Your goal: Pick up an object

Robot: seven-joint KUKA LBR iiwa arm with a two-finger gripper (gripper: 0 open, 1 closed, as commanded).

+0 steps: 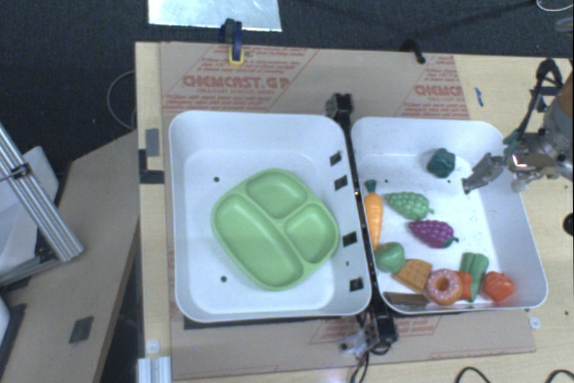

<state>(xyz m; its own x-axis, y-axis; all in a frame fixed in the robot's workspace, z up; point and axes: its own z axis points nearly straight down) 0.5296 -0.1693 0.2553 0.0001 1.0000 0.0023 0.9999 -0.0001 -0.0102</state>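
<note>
Left bin [193,220]: carries a green divided plate [274,229] at its middle.
Right bin [529,260]: toys lie along its near edge; a dark green toy [440,162] sits near its far edge.
Gripper [484,172]: at the right edge, nothing between its fingers; whether they are apart cannot be told.
Key relation: the dark green toy is just left of the gripper, the nearest thing.
</note>
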